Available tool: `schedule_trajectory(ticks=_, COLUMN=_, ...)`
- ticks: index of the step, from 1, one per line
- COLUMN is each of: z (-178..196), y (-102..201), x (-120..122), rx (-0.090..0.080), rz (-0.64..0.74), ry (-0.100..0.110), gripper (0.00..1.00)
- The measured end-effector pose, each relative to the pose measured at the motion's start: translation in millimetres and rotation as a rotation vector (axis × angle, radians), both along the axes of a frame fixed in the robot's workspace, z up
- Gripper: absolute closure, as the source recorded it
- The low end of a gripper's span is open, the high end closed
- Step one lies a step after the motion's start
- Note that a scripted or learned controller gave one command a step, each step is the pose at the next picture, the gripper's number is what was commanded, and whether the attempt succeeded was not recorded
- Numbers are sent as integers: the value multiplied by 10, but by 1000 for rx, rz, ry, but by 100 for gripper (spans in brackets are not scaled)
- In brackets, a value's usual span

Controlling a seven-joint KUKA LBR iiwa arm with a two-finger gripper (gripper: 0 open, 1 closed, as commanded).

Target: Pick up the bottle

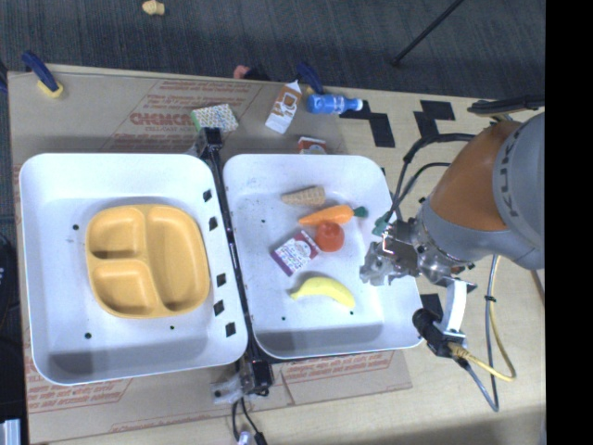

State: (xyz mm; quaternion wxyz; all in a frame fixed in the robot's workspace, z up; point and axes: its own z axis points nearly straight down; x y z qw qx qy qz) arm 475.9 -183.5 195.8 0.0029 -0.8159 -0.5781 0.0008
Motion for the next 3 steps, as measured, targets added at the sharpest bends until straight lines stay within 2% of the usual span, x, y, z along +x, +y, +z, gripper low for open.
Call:
schedule_trajectory(ticks=1, z=7, y=170, x=3, rx=1, rz=209, ry=0, gripper=100)
schedule_trajectory(ticks=2, z=-83, y=-127, x=-1, rx=3, rz=384, ry=0, gripper=100)
schedule_trajectory(ticks=3, z=11, y=217, x=4, rx=2, rz=639, ry=-2, gripper=100)
